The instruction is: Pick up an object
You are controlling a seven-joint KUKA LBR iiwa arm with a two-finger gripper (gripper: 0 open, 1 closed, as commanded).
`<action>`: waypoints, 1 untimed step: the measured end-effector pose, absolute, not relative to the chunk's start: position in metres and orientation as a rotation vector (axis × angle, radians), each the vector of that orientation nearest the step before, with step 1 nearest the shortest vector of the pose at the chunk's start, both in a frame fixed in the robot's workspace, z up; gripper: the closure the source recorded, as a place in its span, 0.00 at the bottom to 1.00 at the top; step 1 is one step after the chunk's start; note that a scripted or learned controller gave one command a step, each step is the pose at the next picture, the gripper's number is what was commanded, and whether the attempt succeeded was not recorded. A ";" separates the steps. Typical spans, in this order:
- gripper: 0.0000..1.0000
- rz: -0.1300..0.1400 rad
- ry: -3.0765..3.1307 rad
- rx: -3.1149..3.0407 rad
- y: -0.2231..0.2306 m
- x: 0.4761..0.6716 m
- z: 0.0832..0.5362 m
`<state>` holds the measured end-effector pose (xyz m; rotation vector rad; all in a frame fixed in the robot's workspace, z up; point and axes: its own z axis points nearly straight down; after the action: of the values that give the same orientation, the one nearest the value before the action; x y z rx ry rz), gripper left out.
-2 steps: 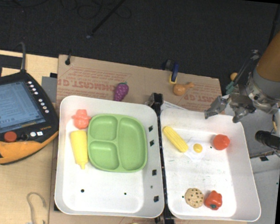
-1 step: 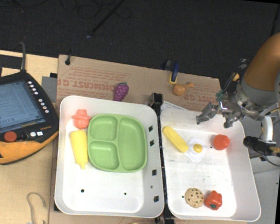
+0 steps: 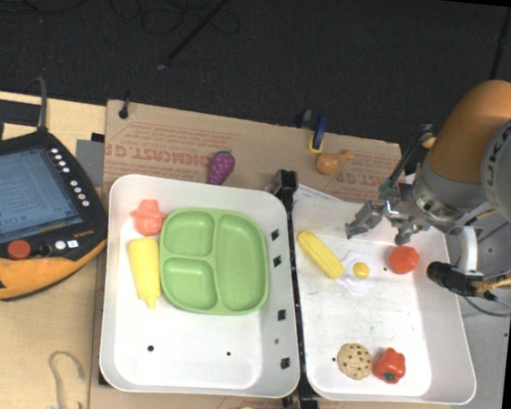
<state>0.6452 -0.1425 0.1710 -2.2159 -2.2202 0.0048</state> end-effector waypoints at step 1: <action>0.00 0.005 -2.225 -2.211 -0.138 0.652 0.110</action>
<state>0.6522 -0.1377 0.1098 -2.2108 -2.2252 0.0045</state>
